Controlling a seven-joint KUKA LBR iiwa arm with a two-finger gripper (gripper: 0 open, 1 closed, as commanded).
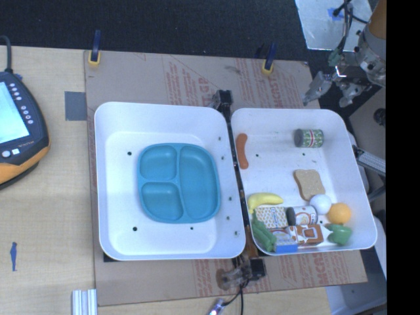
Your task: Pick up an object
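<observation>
Small packets [289,225] with unreadable print, right bin's [354,169] near corner.

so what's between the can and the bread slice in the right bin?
Nothing in the camera view: bare white bin floor separates the can from the bread slice, which lies nearer the camera, directly below it.

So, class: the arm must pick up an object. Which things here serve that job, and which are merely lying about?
Job:
gripper
right bin
can
sausage
toast
banana
white ball
orange

Lying about:
left bin
blue tray
pendant
clamps
</observation>
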